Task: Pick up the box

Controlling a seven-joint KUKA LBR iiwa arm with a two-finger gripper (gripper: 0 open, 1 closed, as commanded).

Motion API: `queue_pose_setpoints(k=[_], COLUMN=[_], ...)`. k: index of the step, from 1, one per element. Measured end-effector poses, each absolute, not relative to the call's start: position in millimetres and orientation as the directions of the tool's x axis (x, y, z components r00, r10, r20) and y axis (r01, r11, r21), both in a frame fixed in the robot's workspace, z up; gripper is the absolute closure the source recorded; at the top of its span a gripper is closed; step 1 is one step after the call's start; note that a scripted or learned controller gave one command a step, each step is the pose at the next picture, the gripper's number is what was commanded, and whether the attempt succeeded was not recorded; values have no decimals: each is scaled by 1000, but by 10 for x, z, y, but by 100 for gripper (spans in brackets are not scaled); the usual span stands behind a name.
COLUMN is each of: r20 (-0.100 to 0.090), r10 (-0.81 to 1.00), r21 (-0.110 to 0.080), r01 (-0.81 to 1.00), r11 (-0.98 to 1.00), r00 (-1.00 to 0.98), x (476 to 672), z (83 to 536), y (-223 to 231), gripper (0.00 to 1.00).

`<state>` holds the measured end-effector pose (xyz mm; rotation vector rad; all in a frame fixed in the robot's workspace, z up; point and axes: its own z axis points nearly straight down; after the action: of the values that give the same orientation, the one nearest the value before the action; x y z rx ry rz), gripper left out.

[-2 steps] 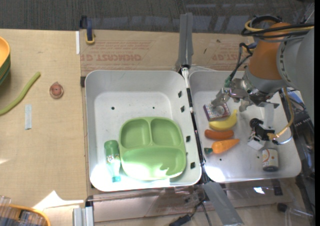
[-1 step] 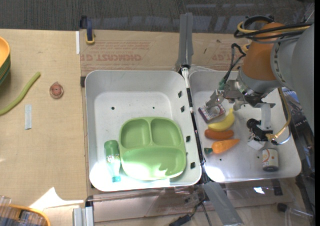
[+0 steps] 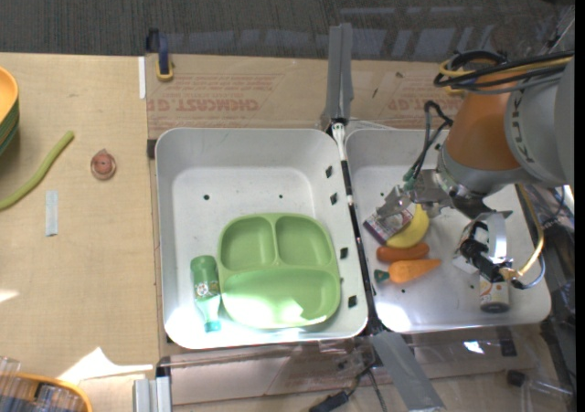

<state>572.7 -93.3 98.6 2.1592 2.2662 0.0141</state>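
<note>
Box (image 3: 390, 216) lies at the right bin's (image 3: 457, 310) left side beside a banana (image 3: 413, 229), under the gripper (image 3: 408, 193), whose state I cannot tell.

One fixed camera overhead—slanted down on both bins (image 3: 174, 246).

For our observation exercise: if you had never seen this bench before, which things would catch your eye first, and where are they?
The green divided tray fills much of the left bin, with a small green bottle lying at its left edge. In the right bin, a yellow banana and an orange carrot lie close together. The grey arm with its orange band reaches over that bin, its hand low beside the banana.
</note>
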Motion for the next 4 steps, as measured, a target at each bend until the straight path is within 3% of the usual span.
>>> queue_pose_setpoints(k=[1, 2, 3, 4], r20=[0, -2, -1, -1], r10=[1000, 996, 1000, 1000], r21=[11, 10, 9, 9], r01=[1000, 996, 1000, 1000], r11=[9, 88, -16, -3], r00=[-9, -88, 16, 3], x=[5015, 5465, 5768, 5861], z=[974, 974, 974, 975], y=[-993, -960, -951, -957], gripper=[0, 0, 0, 0])
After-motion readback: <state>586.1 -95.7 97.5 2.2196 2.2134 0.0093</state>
